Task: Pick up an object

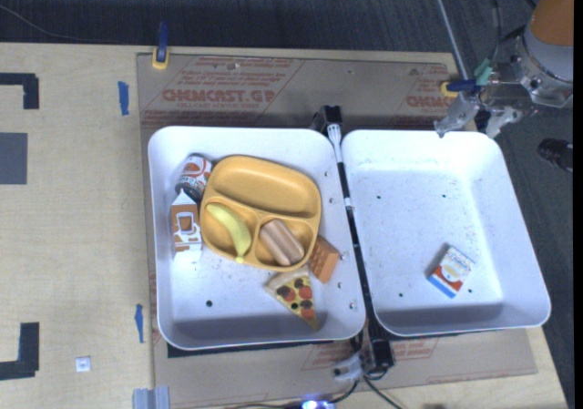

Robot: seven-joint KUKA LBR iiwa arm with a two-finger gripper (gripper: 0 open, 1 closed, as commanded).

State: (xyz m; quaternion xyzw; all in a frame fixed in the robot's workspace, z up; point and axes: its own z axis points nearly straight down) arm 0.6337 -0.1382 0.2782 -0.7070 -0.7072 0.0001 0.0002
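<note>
A: What sits in the left bin [164,216]?

B: It is crowded. A can [192,176] and a small carton [185,227] hug the 9 o'clock wall, touching a yellow divided plate [260,184] that holds a banana [230,228] and a sausage [281,242]. A brown packet [323,260] and a toy pizza slice [297,295] lie at its 5 o'clock, near the front rim.

A: And the right bin [410,170]?

B: Mostly open floor. One small white, blue and orange box [452,271] lies toward 5 o'clock, apart from every wall.

A: The claw [469,118]?

B: Over the far rim of the right bin, at 1 o'clock, well apart from the box. Spread or pressed together, I cannot tell.
</note>
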